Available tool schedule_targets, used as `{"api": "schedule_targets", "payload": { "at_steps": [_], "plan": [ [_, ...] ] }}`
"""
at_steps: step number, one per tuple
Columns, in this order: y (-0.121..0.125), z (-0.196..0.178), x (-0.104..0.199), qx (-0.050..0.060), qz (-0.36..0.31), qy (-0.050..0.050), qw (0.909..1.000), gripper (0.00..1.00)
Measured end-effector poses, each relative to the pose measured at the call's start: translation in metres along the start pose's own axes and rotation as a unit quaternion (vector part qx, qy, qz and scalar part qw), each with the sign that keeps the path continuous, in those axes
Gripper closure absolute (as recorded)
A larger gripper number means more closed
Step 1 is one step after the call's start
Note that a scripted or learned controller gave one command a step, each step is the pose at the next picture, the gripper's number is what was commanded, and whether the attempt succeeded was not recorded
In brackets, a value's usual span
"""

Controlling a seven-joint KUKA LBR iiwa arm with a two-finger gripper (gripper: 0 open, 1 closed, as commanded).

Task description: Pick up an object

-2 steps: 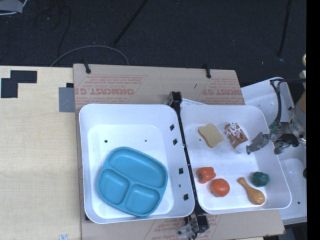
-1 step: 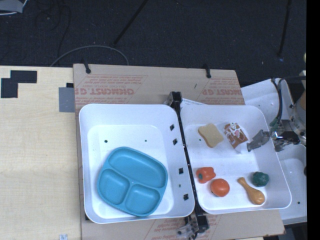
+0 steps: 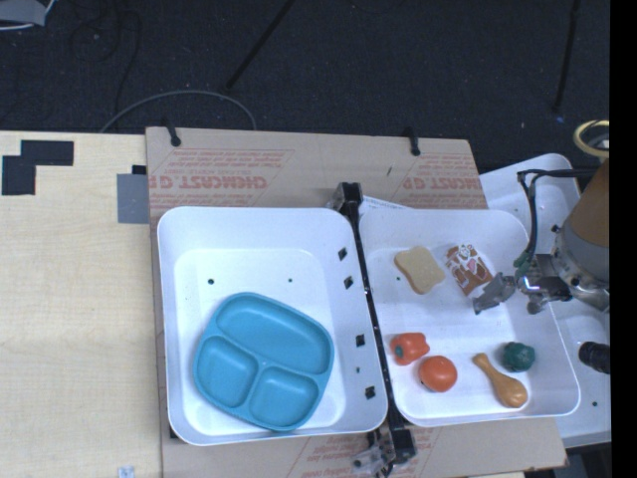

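Tool point(image 3: 517, 293) low — over right bin point(image 3: 453, 411).

Right white plastic bin point(image 3: 398, 406) is kinda crowded along the front: red pepper toy point(image 3: 408, 348), orange-red tomato toy point(image 3: 437, 373), tan drumstick toy point(image 3: 501, 380) and dark green ball point(image 3: 518, 356) sit close together. Tan bread slice point(image 3: 419, 269) and printed red-white packet point(image 3: 468, 267) take the back. Middle strip between those rows looks open.

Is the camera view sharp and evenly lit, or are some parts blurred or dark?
Camera view: soft overall; both white bins brightly lit with little shadow, the floor behind dark; the gripper looks blurred; the blue plate is clear enough.
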State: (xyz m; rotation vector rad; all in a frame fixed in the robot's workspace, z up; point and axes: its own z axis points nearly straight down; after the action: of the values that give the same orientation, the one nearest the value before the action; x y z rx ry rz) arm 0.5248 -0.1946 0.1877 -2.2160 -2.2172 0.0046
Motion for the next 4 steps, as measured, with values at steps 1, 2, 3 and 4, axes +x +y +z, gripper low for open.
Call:
{"api": "schedule_targets", "payload": {
  "at_steps": [1,2,3,4],
  "plan": [
    [0.0,0.063,0.007,0.001,0.0,0.0,1.0,0.0],
    [0.001,0.102,0.008,-0.002,0.001,-0.001,1.0,0.0],
    [0.001,0.089,0.007,-0.003,0.003,-0.001,1.0,1.0],
    [0.008,0.028,0.009,-0.005,-0.001,-0.002,1.0,1.0]
  ]
}}
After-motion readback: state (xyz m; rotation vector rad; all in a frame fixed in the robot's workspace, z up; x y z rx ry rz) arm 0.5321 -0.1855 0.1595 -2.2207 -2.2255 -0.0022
